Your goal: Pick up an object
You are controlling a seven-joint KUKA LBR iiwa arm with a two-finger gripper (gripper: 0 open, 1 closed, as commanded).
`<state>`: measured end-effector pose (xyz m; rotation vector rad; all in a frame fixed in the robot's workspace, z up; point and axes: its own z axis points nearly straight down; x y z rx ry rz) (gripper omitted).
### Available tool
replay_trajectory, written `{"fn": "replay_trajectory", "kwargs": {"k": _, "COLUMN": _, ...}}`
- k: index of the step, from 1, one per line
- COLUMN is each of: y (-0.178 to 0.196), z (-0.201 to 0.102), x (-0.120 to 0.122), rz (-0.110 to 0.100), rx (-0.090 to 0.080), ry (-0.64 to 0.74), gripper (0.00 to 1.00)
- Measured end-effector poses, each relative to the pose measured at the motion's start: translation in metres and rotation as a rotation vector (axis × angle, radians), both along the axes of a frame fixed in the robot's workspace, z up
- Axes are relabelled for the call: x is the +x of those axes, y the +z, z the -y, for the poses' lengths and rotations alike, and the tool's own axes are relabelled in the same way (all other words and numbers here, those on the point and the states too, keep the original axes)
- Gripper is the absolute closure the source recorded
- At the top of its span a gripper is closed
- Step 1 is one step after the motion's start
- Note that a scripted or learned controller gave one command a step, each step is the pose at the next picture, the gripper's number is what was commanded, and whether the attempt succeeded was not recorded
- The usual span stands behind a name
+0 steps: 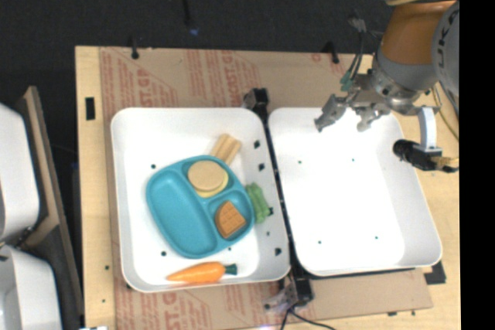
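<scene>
The cardboard sheet (193,73) under my two white bins carries rows of red print too small for me to read. In the left bin (128,166) I count one blue divided tray (182,220) holding a round cracker (208,176) and a brown toast piece (230,219), with one wooden block (226,147), one green piece (257,202) and one carrot (203,272) lying beside it. My gripper (344,116) hangs with fingers spread and nothing between them above the far edge of the right bin (402,243), well apart from all of them.
</scene>
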<state>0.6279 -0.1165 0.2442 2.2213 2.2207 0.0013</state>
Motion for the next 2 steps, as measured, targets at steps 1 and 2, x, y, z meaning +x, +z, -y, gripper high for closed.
{"fn": "replay_trajectory", "kwargs": {"k": 1, "y": -0.101, "z": 0.010, "x": 0.059, "rz": -0.006, "rx": 0.000, "ry": 0.000, "gripper": 0.00}}
{"fn": "replay_trajectory", "kwargs": {"k": 2, "y": -0.143, "z": 0.011, "x": 0.060, "rz": -0.004, "rx": 0.000, "ry": 0.001, "gripper": 0.00}}
